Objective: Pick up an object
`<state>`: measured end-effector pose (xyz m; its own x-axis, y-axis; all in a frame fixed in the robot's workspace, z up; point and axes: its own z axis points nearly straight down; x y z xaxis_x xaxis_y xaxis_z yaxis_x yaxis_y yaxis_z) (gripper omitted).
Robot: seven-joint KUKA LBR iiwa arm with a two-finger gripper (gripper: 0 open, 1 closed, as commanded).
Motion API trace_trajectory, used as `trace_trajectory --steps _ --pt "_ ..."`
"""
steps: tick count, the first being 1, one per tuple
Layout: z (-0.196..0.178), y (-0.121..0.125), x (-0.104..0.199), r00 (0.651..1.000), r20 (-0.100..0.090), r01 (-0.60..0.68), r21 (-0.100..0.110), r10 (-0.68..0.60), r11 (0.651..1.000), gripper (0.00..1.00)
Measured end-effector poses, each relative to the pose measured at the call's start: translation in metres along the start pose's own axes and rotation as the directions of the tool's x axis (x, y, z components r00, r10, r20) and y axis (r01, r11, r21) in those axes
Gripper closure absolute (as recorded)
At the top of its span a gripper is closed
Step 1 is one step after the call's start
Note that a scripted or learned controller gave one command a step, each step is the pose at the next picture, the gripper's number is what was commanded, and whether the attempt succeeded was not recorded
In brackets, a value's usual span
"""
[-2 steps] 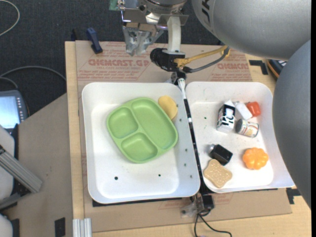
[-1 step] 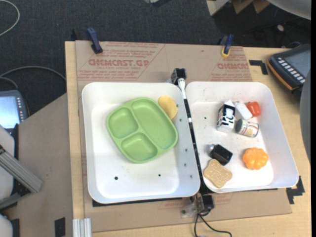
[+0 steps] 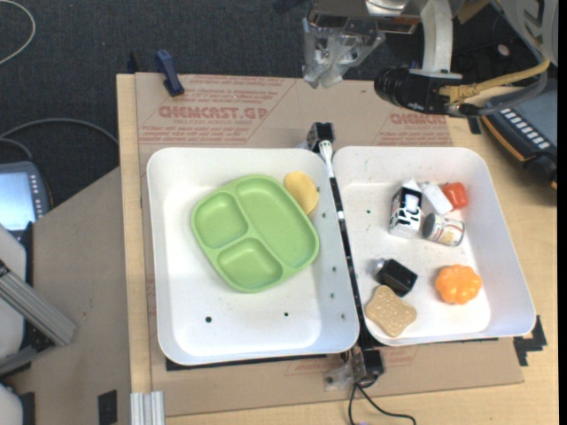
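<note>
The gripper (image 3: pixel 324 63) is hanging above the bench's far edge; a green tray (image 3: pixel 255 232) is lying in the left bin (image 3: pixel 177 282).

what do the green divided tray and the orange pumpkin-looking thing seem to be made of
The green divided tray looks like moulded plastic with a matte finish: even colour, rounded compartment walls, soft highlights. The orange pumpkin-shaped thing also looks like plastic, perhaps a hollow toy, from its saturated colour and smooth ribbed lobes, though rubber can't be ruled out.
</note>
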<state>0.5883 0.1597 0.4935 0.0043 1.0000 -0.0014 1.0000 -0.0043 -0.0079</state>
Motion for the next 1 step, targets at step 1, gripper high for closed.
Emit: trace_trajectory --steps 1 --pt "-0.0436 -0.0126 0.0474 1.0 -0.003 0.007 -0.012 -0.007 1.0 1.0"
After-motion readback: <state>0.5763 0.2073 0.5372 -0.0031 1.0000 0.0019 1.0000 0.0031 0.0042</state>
